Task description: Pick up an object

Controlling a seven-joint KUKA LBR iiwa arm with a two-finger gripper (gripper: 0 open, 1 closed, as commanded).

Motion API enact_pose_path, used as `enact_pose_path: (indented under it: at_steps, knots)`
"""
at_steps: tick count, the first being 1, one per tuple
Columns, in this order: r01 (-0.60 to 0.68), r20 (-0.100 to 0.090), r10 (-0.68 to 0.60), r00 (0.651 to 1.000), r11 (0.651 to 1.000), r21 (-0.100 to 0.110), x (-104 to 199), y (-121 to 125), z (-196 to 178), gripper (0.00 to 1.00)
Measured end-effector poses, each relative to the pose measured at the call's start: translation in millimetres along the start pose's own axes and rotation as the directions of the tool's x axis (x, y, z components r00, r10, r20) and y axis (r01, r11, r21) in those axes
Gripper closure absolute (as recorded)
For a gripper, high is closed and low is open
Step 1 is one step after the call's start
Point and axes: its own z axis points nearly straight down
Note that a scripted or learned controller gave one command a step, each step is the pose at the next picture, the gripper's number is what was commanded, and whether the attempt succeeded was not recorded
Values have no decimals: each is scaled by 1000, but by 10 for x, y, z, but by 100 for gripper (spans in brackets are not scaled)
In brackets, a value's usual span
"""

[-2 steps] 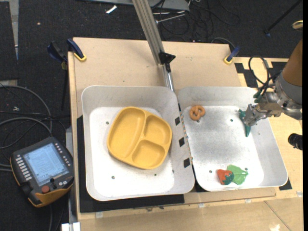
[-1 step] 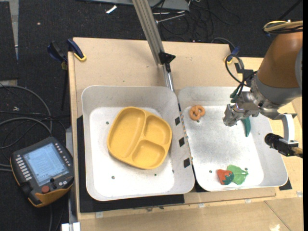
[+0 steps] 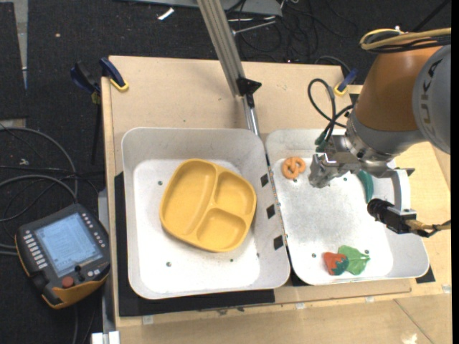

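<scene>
Two white bins side by side on the bench [image 3: 179,99]. Left bin [image 3: 143,264] holds a yellow divided plate [image 3: 208,205], three compartments, sitting approx. centre, nothing in it. Right bin [image 3: 401,264] has a small orange pretzel [image 3: 292,167] up at approx. 11 o'clock of its floor, near the top-left corner, and a red and green toy [image 3: 346,261] down at approx. 6 o'clock near the bottom rim, the red part to the left, green to the right. The arm [image 3: 401,84] comes in from 3 o'clock w/ its orange band over the top-right of the right bin. The gripper [image 3: 320,172] hangs over the upper part of that bin, just at 3 o'clock of the pretzel, close beside it but nothing seen between the fingers; can't tell if they're spread or pressed together from this angle. Pretzel lies flat on the bin floor. A teach pendant [image 3: 61,253] lies on the floor at 9 o'clock of the bench.
</scene>
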Motion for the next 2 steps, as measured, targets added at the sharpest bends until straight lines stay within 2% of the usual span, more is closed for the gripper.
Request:
enact_pose_path:
  at_steps: [1,2]
  knots:
    - [-1,1,1,1000,1000,1,516,137,117,100]
    - [0,0,0,1000,1000,0,1053,127,72,100]
